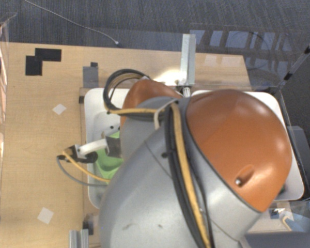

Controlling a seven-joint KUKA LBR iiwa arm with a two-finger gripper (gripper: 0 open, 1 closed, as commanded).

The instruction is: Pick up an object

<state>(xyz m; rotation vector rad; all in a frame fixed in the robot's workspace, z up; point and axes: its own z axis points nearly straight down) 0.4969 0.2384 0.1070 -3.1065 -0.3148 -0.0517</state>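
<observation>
Arm (217, 174) over bin (93, 112), green object (107, 164) partly hidden

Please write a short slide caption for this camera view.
KUKA arm reaching over the left white bin, above a green object.

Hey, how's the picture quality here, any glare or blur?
Camera view: bright glare on the bench behind the bins; the arm, close to the lens, looks soft and blocks most of the bins; the green object is slightly blurred.
</observation>
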